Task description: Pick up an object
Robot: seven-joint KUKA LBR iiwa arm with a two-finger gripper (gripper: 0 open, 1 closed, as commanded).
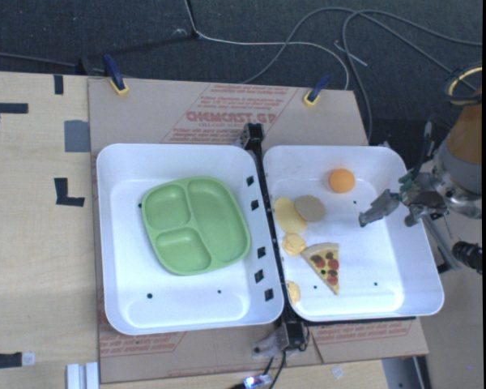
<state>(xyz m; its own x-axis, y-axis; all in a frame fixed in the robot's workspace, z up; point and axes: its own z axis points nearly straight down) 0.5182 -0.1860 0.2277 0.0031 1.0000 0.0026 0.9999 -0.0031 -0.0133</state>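
Currently two shallow white bins are seen side by side on the bench. The left bin [121, 298] is occupied by a green divided plate [195, 224] with three compartments, lying flat near the bin's centre. The right bin [389, 290] holds the loose items: an orange ball [341, 180] toward the far side, a grey-brown round piece [310, 208] touching a pale yellow round piece [287, 211] near the left wall, a small yellow lumpy piece [294, 244] just below those, a pizza slice [324, 265] beside it, and a small yellow item [292, 292] at the near left corner. The gripper [393, 207] is positioned over the right side of the right bin, well apart from the ball and the pizza slice. Nothing is seen between its fingers. Whether the fingers are spread or closed cannot be told from this angle.
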